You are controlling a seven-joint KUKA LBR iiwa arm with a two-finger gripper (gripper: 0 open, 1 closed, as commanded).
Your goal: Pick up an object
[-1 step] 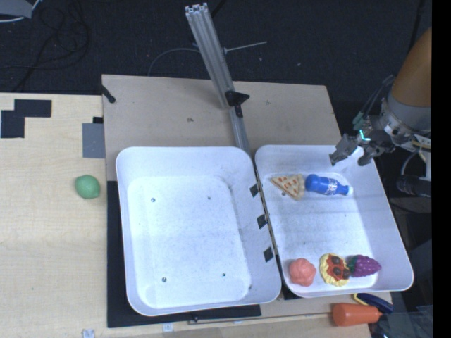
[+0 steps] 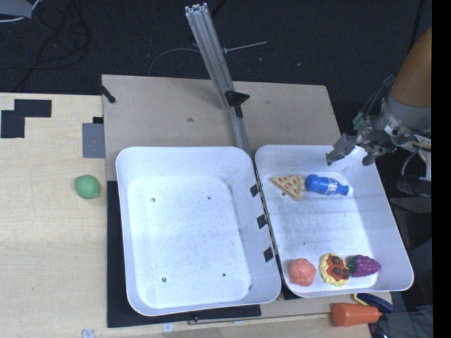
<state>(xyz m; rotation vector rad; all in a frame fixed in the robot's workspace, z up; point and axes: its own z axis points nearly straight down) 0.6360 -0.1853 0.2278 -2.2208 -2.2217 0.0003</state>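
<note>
Near edge of the desk (image 2: 42,259): orange carrot (image 2: 354,314). Right bin (image 2: 394,238), near wall: red ball (image 2: 302,272), pizza toy (image 2: 334,269), grapes (image 2: 364,265); open floor mid-bin; farther, waffle wedge (image 2: 288,185) touching blue bottle (image 2: 327,185). End effector (image 2: 350,153), fingers spread and holding nothing, hovers over the far rim.

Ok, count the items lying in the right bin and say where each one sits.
5. Waffle wedge and blue bottle touch near the far end, below the gripper. Pink ball, yellow toy and purple grapes line the near edge. None seem hidden.
</note>
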